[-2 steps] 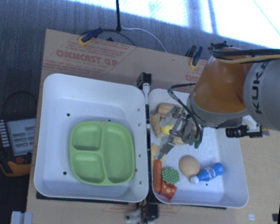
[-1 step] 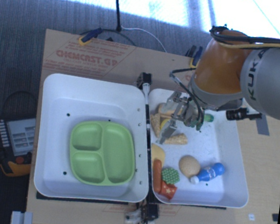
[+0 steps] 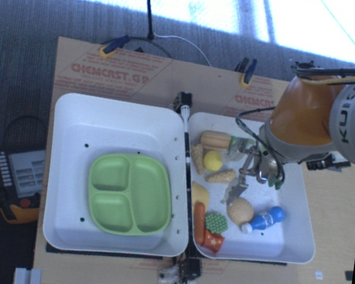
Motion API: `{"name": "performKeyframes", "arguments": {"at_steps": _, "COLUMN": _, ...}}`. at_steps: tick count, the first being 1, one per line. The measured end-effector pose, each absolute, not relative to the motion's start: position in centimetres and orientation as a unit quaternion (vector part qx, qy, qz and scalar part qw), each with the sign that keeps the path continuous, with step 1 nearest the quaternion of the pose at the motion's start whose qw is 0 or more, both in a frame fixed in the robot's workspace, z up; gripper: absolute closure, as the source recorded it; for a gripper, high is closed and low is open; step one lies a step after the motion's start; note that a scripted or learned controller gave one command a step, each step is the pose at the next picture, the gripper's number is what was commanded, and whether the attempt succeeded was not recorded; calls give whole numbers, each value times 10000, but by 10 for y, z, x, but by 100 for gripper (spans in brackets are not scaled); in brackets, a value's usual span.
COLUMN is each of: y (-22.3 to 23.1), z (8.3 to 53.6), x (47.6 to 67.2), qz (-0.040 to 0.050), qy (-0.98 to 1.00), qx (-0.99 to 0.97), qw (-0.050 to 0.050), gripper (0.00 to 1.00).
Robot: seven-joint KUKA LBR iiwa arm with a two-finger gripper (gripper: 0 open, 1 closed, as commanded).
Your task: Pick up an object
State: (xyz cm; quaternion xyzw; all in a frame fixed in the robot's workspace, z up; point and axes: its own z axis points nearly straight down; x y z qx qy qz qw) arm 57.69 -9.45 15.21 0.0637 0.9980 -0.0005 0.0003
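Potato (image 3: 240,210) near the right bin's (image 3: 294,243) front edge looks light, firm, smooth; grasp across its middle. Tool (image 3: 243,180) hovers above, fingers slightly spread, holding nothing.

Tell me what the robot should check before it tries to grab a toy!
1. Is the gripper over the bin with the toys? Ok: it hangs over the right bin.
2. Is a toy right under it? Ok: the tan potato lies just below the fingers.
3. Is anything between the fingers already? Ok: nothing is there.
4. Is there room around the potato? Not ok: the blue bottle touches it.
5. Are the fingers wide enough to fit around it? Cannot tell.
6. Is the green plate out of the way? Ok: it sits in the left bin.
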Motion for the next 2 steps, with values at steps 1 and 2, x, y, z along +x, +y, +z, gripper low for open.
{"name": "performKeyframes", "arguments": {"at_steps": 1, "y": -132, "z": 100, "x": 619, "qz": 0, "qy": 9972, "qx": 749, "qw": 1, "gripper": 0}}
{"name": "performKeyframes", "arguments": {"at_steps": 2, "y": -148, "z": 89, "x": 654, "qz": -4, "qy": 9984, "qx": 562, "qw": 45, "gripper": 0}}
